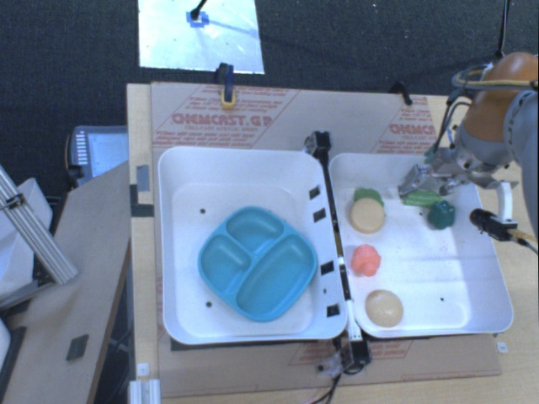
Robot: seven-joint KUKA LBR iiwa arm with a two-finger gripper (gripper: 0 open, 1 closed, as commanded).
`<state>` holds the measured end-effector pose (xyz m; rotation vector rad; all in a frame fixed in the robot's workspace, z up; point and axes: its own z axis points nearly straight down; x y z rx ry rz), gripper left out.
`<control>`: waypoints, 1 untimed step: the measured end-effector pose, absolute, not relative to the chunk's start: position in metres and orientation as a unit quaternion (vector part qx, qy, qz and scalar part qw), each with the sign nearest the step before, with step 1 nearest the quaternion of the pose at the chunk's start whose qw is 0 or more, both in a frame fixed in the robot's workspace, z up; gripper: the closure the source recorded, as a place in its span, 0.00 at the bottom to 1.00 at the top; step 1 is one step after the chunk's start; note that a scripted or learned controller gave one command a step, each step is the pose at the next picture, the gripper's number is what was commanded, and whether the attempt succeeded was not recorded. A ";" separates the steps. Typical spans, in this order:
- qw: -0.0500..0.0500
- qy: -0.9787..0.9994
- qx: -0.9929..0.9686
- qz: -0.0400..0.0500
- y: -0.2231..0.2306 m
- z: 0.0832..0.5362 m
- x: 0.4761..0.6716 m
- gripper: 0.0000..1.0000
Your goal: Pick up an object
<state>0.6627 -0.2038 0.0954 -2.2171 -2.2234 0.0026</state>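
White plastic bins sit side by side on the counter, with the grey arm point(505, 116) reaching into the right one.
Its jaws point(424, 179) hang low over the right bin's point(480, 310) far end, just above a green elongated piece point(421, 198); whether they are wide or narrow cannot be told. Beside that piece lies a dark teal rounded lump point(440, 215). Nearer the divider rest a cream dome with a green cap point(367, 211), a matte pink lump point(365, 260) and a smooth cream ball point(384, 307). The left bin point(181, 225) holds a glossy blue compartment plate point(257, 262).
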 end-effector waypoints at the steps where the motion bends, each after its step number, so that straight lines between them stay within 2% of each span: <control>1: -0.004 -0.709 -0.705 -0.001 -0.204 0.111 0.666 1.00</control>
